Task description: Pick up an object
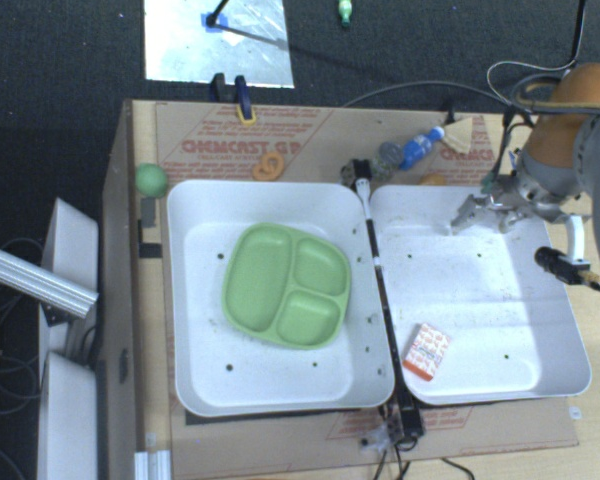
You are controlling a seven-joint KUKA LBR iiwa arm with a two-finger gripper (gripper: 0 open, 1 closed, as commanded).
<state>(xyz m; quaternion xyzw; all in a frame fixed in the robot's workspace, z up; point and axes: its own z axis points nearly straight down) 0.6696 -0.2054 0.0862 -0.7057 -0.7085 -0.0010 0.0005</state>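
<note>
Green divided tray (286, 285) fills left bin (195, 368). Small orange-patterned packet (427, 351) lies at right bin's (560, 363) 7 o'clock. Gripper (487, 211) hovers at 12 o'clock rim; opening indiscernible. Blue bottle (417, 149) behind on worktop (310, 133).

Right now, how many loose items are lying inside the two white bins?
2. A green divided plate sits in the left bin; a small orange-and-white packet lies near the right bin's front left corner.
</note>
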